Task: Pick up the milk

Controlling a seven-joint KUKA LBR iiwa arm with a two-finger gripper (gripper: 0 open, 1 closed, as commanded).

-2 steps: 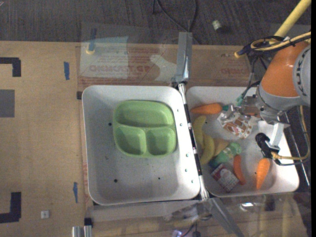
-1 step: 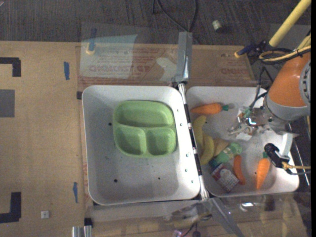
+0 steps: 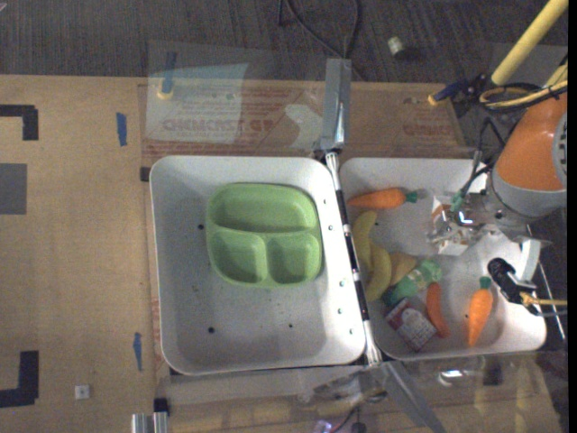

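The milk (image 3: 411,325) is a small red and white carton lying near the front wall of the right bin (image 3: 532,336), beside a green bottle (image 3: 415,282). My gripper (image 3: 448,228) hangs low over the back middle of the same bin. It is apart from the milk, up and to the right of it in the view. Nothing shows in its grasp.
An orange carrot (image 3: 383,198) lies at the back of the right bin. Yellow bananas (image 3: 368,251) lie along its left wall. Two smaller carrots (image 3: 435,307) (image 3: 479,314) lie right of the milk. The left bin (image 3: 180,323) holds a green divided plate (image 3: 264,233).
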